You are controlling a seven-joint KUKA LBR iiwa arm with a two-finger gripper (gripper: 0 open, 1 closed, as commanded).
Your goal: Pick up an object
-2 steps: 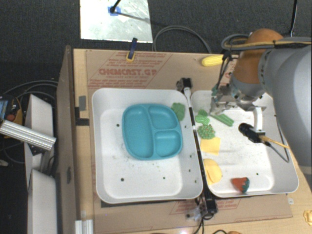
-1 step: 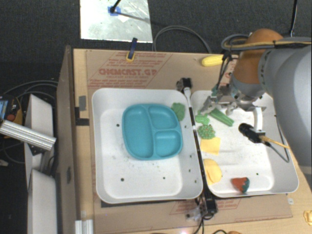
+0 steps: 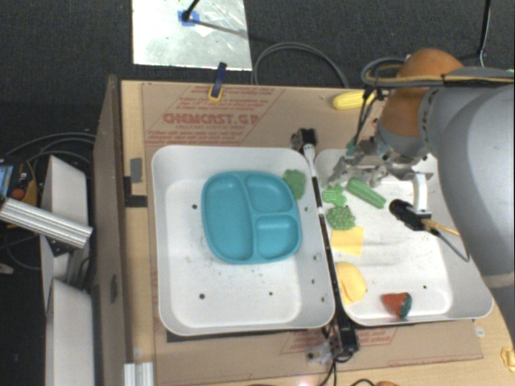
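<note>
My gripper (image 3: 360, 170) hangs over the back left part of the right bin (image 3: 451, 292), under the grey arm with its orange band. Just below it lie a green cylinder (image 3: 366, 192) and a small green piece (image 3: 333, 194). Nearer the front along the bin's left side are a bumpy green toy (image 3: 339, 215), a flat yellow square (image 3: 348, 240) and a rounded yellow object (image 3: 351, 281). A red object with a teal end (image 3: 397, 301) sits by the front wall. I see nothing held in the gripper.
The left bin (image 3: 185, 296) holds a blue divided plate (image 3: 249, 217) and a green leafy toy (image 3: 294, 182) at its right wall. A yellow object (image 3: 348, 99) lies on the cardboard behind the bins. The arm covers the right bin's far right side.
</note>
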